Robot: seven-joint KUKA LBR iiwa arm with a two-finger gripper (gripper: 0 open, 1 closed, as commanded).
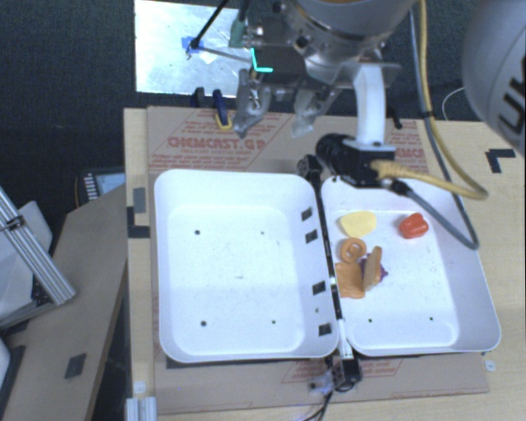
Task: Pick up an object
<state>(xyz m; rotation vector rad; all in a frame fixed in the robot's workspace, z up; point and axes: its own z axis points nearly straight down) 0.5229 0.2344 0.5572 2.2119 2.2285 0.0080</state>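
Above the far edge of the left bin [164, 247] I see my gripper [275, 119], hanging high over the brown cardboard sheet [205, 141] behind the bins. Its two fingers [249, 111] point down and stand apart, spread open, nothing between them. Grey wrist with a bit of the orange band [353, 4] sits at the top edge. A white bracket [371, 103] runs down from the wrist to a black part [349, 160] just behind the right bin [468, 312], and a yellow cable [436, 185] and a grey cable [448, 218] trail off right over that bin's far corner.

All loose things lie in the right bin, well below and right of the gripper. Red piece [413, 225] sits near the far wall, on its own. Yellow piece [358, 223] lies left of it, nearer the divider. Just in front of the yellow one I see an orange ring [353, 249], then an orange flat piece [352, 281] closest to the front. A tan stick-like piece [373, 266] leans against that cluster on its right, with a purple bit [383, 267] poking out beside it. Ring, flat piece and tan piece look touching; I cannot tell which lies on top.

Black clips [312, 237] line the seam between the bins. Bins rest on the cardboard, on the counter [99, 247].
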